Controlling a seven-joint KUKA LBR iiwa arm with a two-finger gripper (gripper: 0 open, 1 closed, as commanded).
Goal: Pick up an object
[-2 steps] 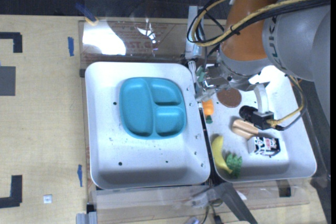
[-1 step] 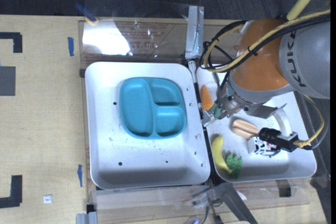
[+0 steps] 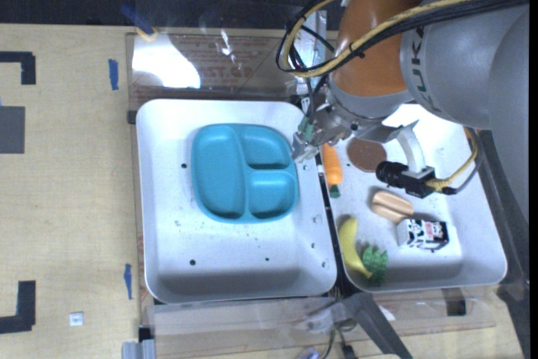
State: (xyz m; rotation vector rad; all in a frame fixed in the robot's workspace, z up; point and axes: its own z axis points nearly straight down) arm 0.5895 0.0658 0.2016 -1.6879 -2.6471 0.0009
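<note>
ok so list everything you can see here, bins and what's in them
bins: 2, white, side by side on the bench
divided plate: 1, blue, in the left bin
carrot: 1, orange, right bin, by the wall between the bins
round brown piece: 1, brown, right bin, far side, partly under the arm
hot dog bun: 1, tan, right bin, middle
banana: 1, yellow, right bin, near left corner
broccoli: 1, green, touching the banana
small carton: 1, black and white, right bin, near side
arm: 1, grey with orange band, reaching in from the right
gripper: 1, at the divided plate's far right edge; finger state unclear
</note>
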